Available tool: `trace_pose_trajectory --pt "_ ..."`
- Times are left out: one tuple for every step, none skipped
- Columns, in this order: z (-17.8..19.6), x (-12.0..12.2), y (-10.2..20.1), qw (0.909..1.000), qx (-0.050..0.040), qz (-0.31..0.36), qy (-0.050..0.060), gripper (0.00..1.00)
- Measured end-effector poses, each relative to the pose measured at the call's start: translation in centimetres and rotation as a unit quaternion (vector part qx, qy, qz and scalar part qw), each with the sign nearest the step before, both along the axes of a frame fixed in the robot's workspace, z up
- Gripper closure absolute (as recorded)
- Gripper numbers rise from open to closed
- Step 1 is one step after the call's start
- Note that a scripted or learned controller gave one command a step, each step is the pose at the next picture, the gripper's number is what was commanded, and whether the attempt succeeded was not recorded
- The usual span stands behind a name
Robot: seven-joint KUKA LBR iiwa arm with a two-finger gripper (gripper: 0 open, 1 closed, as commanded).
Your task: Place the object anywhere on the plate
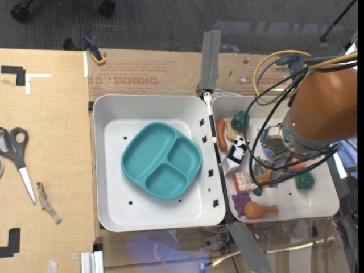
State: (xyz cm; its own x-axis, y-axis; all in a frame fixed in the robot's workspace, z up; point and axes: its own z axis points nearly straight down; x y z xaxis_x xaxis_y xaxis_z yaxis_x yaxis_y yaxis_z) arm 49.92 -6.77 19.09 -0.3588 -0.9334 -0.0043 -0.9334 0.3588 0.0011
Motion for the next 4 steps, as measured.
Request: trace_pose_trajectory --pt "0.0 1.8 7.9 0.9998 -0.0004 -0.019 0.0 1.0" --pt "0.2 6.2 11.8 1.0 -0.0006 0.001 -0.001 1.0" --pt "0.2 6.2 11.7 1.0 -0.0006 0.0 -0.001 0.0" --pt "16.3 10.3 5.8 0.9957 -0.0004 0.093 -0.002 0.0"
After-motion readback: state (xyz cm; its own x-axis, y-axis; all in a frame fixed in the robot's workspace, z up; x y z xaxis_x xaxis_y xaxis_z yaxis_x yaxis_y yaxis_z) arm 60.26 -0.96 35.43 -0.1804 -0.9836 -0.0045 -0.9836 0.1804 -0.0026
